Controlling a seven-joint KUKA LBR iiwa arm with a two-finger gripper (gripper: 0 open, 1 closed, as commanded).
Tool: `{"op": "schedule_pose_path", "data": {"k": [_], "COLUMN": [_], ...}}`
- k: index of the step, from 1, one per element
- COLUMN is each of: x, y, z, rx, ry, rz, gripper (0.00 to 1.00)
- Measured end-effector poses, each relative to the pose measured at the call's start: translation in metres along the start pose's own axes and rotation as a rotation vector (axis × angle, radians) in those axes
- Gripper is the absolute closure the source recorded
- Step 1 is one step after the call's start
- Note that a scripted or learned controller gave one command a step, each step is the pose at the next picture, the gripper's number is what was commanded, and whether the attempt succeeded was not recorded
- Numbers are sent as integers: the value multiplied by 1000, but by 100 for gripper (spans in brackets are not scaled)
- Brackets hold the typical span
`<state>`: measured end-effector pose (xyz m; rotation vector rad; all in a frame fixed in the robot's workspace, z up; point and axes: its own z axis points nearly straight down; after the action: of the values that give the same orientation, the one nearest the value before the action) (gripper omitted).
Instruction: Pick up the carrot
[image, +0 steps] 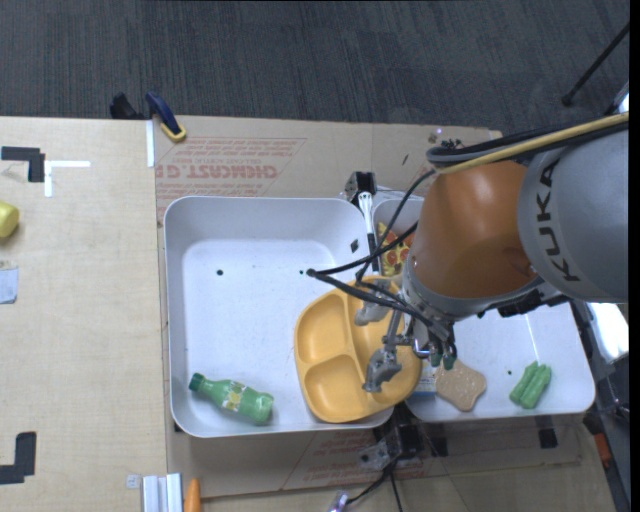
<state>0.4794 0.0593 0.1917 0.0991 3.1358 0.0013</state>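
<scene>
My gripper (380, 376) hangs low over the right rim of a yellow divided plate (335, 360). The plate lies tilted across the wall between the left bin (250, 206) and the right bin (500, 350). The grey metal of the gripper blurs against the plate, and I see nothing between its tips. The orange band and wrist of the arm (470, 235) cover much of the right bin's left half and hide what lies beneath.
A green bottle (232, 397) lies in the left bin's front corner. In the right bin, a toast slice (460, 388) and a green vegetable (530, 384) sit near the front wall. A red-and-yellow packet (393, 255) peeks out by the arm. Black cables (340, 270) trail over the left bin.
</scene>
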Motion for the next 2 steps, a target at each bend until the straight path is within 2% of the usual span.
{"op": "schedule_pose_path", "data": {"k": [1,2], "x": [-40,-83], "y": [-38,-137], "z": [0,0], "rx": [2,2], "ry": [1,0], "rz": [127,56], "gripper": [0,0]}}
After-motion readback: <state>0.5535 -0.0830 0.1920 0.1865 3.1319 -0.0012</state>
